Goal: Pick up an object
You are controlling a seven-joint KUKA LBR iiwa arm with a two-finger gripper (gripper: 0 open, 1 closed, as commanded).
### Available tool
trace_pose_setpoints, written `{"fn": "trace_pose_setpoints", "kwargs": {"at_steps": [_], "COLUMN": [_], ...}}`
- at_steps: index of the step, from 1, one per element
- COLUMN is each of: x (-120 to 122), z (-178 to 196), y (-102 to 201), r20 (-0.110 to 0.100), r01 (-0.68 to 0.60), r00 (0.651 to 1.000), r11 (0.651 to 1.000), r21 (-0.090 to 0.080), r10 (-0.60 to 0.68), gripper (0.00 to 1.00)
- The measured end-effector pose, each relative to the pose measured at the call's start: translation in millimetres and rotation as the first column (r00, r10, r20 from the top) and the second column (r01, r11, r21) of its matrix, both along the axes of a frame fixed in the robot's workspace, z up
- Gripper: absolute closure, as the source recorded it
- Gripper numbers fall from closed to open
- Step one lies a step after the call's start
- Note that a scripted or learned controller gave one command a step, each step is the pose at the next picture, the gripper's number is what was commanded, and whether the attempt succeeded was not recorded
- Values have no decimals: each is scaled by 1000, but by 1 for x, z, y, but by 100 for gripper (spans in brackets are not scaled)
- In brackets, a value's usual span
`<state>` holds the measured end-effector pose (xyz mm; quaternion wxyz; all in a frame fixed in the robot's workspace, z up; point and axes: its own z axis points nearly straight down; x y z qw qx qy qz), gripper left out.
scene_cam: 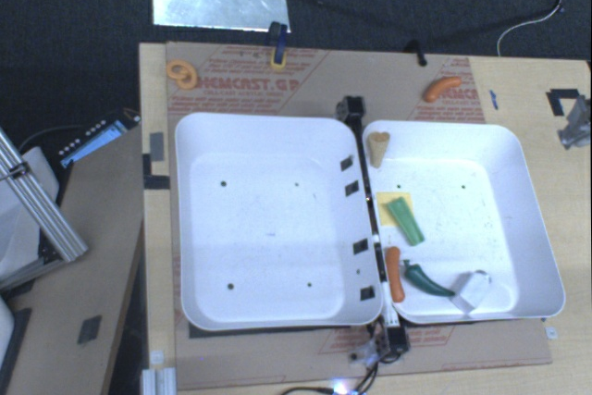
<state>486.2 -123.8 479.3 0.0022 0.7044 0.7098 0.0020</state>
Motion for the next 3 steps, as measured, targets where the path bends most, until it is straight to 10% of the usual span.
{"fn": "trace_pose_setpoints", "kwargs": {"at_steps": [2,3], "x": [-1,1], "z": [56,56], "y": [-86,-39], "r20": [-3,-3], "r01": [11,0], "r00": [1000,1000], "r11": [1000,1000], "r21": [-3,0], "r10": [-11,0], "gripper": [100,100]}}
